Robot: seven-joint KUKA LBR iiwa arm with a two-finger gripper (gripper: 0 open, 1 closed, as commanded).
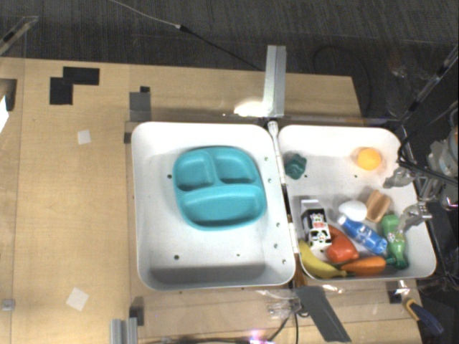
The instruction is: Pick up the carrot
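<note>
1. Camera view, left bin: teal divided plate lying flat near the centre, well apart from the walls.
2. Right bin, back part: small dark teal object by the divider, yellow ball towards the far right corner, the two well apart.
3. Right bin, front part: carrot lying along the front wall, just right of the banana and below the red pepper.
4. Same cluster: blue bottle with a white cap slanting above the carrot, black-and-white carton to its left, tan block and green object to its right.
5. Gripper at the right rim of the right bin, beside the tan block, apart from the carrot; cannot tell how far open, nothing seen between the fingers.
</note>
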